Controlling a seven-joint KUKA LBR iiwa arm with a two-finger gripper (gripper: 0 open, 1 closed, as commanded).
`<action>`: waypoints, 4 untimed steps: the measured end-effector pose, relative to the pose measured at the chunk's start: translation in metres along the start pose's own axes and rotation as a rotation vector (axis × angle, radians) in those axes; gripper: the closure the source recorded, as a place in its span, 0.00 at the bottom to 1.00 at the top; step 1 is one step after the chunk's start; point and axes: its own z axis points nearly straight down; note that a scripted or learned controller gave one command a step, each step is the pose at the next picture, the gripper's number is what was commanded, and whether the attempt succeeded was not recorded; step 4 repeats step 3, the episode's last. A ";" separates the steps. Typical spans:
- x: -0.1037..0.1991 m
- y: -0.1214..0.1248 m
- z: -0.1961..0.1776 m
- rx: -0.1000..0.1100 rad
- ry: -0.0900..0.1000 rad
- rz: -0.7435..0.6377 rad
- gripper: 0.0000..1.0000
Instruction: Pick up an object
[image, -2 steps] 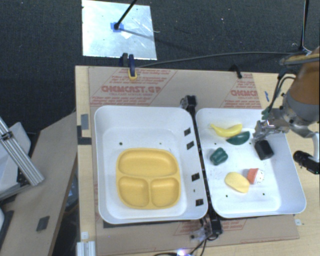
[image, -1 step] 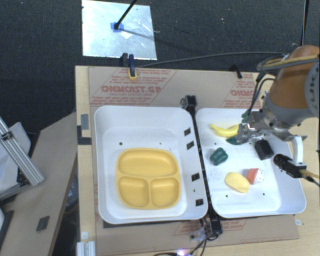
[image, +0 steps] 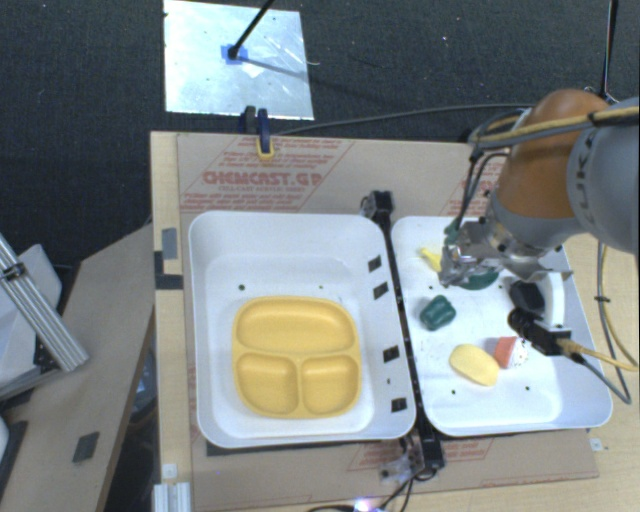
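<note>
My gripper (image: 459, 266) hangs low over the back left part of the right bin (image: 560, 400). A teal round object (image: 484, 280) lies right under it, partly hidden by the wrist. A small yellow piece (image: 430, 258) sits just left of the gripper. In front of it lies a dark green chunky object (image: 437, 312). Nearer the front are a yellow lemon-shaped object (image: 474, 364) and a small red and white object (image: 507, 351), side by side.
The left bin (image: 215, 250) holds a yellow divided plate (image: 296, 356). A black divider with clips (image: 392, 300) runs between the bins. The grey and orange arm (image: 560, 170) covers the right bin's back right corner.
</note>
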 end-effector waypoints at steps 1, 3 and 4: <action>0.044 -0.003 -0.006 0.000 0.000 0.000 1.00; 0.139 0.003 -0.012 0.000 0.001 0.000 1.00; 0.139 0.003 -0.012 0.000 0.001 0.000 1.00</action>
